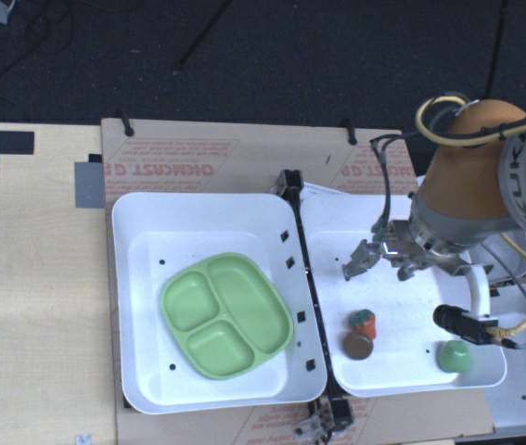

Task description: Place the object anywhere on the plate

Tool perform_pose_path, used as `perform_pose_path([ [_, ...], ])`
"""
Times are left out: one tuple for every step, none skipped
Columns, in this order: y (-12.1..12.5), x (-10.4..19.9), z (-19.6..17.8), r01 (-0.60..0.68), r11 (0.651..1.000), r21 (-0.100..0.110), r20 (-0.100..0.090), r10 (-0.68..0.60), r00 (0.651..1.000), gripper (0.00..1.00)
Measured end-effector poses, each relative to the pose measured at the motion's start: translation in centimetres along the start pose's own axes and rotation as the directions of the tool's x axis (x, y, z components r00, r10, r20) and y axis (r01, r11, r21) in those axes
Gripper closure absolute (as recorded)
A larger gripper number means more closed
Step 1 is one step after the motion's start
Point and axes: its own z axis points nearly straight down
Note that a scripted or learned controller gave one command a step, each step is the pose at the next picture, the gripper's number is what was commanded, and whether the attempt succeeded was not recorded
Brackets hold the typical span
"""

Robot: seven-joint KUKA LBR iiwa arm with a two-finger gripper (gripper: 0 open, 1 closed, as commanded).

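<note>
Gripper [366, 258] hangs over the middle of the right bin [337, 213], fingers look spread, nothing between them. Candidate objects all sit toward that bin's front edge — orange-and-teal piece [364, 322] touching a brown disc [357, 346], green ball [453, 356] in the front right corner. Plate [226, 315] — green, three compartments — lies flat in the left bin [142, 221], across the divider.

We cannot make out how the gripper [366, 259] stands, since it is small and dark against the right bin [402, 378]. The arm's body [471, 179] hides that bin's far right corner. The small brown and orange object [360, 334] is too small to identify.
</note>
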Motion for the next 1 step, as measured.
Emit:
perform_pose_path([
  [-0.42,-0.24,4.48,-0.001,1.000,-0.002,0.000,0.001,1.000,0.00],
])
